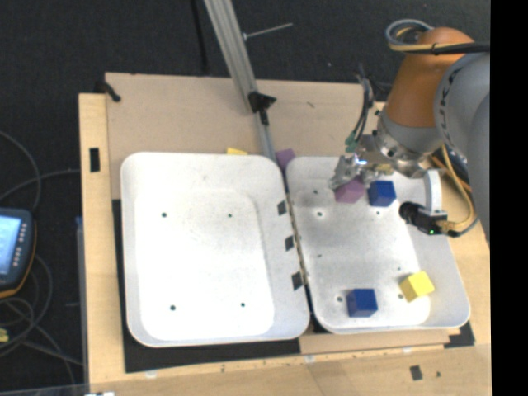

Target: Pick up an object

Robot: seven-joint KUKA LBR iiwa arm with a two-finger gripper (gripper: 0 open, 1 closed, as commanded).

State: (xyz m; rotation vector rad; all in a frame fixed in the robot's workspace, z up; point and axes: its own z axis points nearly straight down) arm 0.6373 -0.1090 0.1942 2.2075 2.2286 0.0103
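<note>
The arm reaches in from the right, and its gripper (353, 172) hangs low over the far part of the right bin (363, 246). A purple block (350, 190) lies right beneath its tip, touching or nearly so, with a blue cube (381, 193) just beside it on the right. Whether the gripper has closed on the purple block cannot be told. The step appears to be the grasp itself. Next comes a firm closing and a straight lift, clear of the blue cube. Another blue block (361, 301) and a yellow block (417, 285) sit at the near end.
</note>
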